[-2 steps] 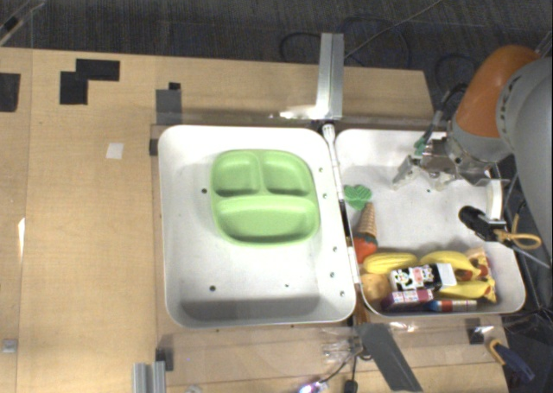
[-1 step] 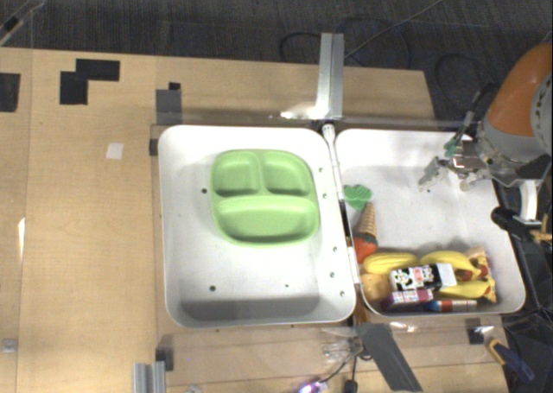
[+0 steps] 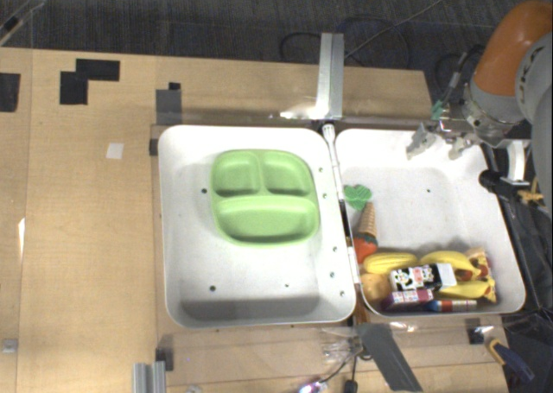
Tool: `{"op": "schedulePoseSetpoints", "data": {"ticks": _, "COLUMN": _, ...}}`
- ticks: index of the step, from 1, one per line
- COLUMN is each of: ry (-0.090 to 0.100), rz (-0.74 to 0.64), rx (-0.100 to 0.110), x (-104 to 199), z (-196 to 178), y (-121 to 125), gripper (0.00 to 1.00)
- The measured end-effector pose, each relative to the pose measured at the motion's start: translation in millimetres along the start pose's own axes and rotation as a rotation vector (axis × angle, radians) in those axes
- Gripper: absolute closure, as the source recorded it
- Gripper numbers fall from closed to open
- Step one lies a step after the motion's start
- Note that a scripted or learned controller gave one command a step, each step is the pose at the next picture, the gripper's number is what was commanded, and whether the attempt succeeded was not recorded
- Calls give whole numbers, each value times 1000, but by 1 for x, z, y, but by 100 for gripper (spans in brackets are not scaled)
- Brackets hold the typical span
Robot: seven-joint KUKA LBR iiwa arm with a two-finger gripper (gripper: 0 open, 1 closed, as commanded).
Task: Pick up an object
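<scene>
two-finger gripper [image 3: 438,141] empty, jaws spread, over right white bin [image 3: 406,201]; suggest descending squarely onto yellow plastic banana [image 3: 390,262].

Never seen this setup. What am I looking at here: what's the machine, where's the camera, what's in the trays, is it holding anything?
One fixed camera looks down at a slant on a wooden bench. The grey arm with the orange band is a robot arm reaching in from the right; its two-finger gripper hangs open over the back of the right bin, with nothing between its fingers. The left bin holds a green divided plate. Toys are piled along the right bin's left and front edges: a green piece, an ice cream cone, bananas and a small dark bottle.
</scene>
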State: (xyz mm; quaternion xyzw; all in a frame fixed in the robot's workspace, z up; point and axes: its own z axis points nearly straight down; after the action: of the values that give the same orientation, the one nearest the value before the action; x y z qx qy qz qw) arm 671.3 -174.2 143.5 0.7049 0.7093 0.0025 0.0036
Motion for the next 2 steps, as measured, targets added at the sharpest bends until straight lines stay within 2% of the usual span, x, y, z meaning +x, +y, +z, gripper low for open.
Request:
{"op": "schedulePoseSetpoints", "data": {"ticks": 1, "ry": -1, "rz": -165, "rx": -5, "x": 13, "z": 52, "y": -83, "gripper": 0}}
{"op": "schedulePoseSetpoints", "data": {"ticks": 2, "ry": -1, "rz": -285, "rx": -3, "x": -31, "z": -33, "y": 0, "gripper": 0}}
